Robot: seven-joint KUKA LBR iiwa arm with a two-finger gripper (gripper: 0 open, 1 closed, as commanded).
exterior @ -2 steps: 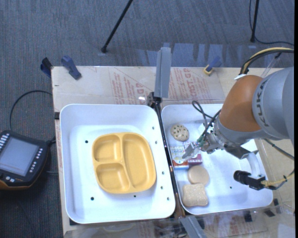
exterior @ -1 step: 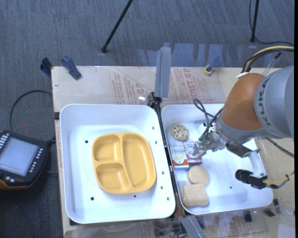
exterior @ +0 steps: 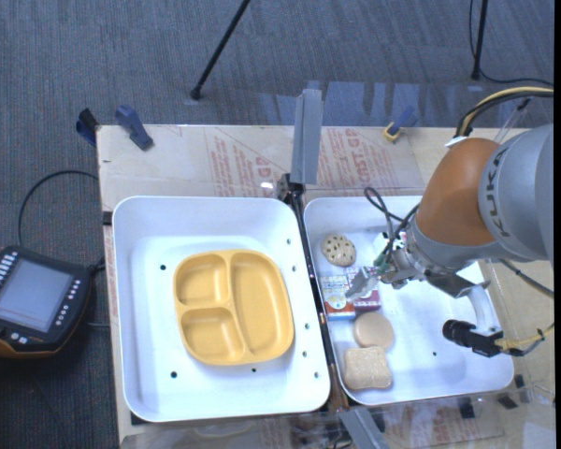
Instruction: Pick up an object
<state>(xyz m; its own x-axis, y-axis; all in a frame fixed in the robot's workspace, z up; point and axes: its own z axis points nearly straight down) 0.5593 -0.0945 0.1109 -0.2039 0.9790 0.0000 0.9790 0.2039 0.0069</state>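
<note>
The arm (exterior: 481, 199) enters from the right, its orange band and grey wrist covering much of the upper right bin (exterior: 430, 368). The gripper (exterior: 366, 282) sits low over the left part of that bin, just above a small red and white carton (exterior: 341, 297). The fingers are small and blend with the carton beneath; whether they are spread or closed cannot be told, and nothing is visibly clamped between them.

Along the right bin's left side lie four items in a column: a speckled round cookie (exterior: 338, 248) at the top, the carton below it, a tan round disc (exterior: 373, 330) next, and a pale bread slice (exterior: 366, 368) nearest the camera. The carton's print is unreadable. The disc touches or nearly touches the bread slice.

The left bin (exterior: 145, 241) holds a yellow three-compartment tray (exterior: 233, 307), roughly centred. A teach pendant (exterior: 30, 299) lies on the floor at far left, its left edge cut off.
</note>
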